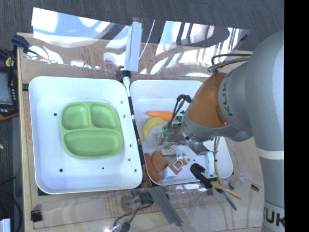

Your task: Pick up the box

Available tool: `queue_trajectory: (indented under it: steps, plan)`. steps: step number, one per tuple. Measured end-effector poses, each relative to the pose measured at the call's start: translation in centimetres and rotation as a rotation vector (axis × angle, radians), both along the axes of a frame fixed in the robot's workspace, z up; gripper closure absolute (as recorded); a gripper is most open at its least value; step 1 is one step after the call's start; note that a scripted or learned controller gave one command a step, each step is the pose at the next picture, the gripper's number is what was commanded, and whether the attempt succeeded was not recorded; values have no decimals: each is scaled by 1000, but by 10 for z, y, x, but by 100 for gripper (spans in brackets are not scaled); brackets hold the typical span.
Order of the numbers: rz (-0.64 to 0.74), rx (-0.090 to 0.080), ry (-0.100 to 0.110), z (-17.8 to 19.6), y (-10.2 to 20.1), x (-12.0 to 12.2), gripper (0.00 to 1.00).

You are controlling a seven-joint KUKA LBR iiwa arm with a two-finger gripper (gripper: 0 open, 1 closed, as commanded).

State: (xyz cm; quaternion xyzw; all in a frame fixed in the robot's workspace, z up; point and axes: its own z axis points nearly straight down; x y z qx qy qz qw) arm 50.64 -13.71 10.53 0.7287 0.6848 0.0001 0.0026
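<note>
While the arm hangs low over the right bin, I judge the pick not yet done: the box, white with an orange pattern, lies flat on that bin's floor near its front wall, just beside and below the gripper, and I see nothing lifted. The wrist blocks my sight of the claw, so I cannot tell how wide it stands or whether it has hold of anything. What is left, as I read it, is closing on the box and raising it clear.

Of the containers, the left bin holds a green divided plate with three compartments, nothing in them. The right bin holds the box, an orange carrot near the middle, a yellow banana just below it, and a reddish-brown piece touching the box's left side.
</note>
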Motion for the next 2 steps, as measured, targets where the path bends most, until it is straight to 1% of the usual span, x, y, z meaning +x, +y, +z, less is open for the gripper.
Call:
queue_trajectory:
  steps: [1, 2]
  plan:
    - [0, 0, 0, 0, 0, 0, 0]
    - [7, -2, 2, 9, 0, 0, 100]
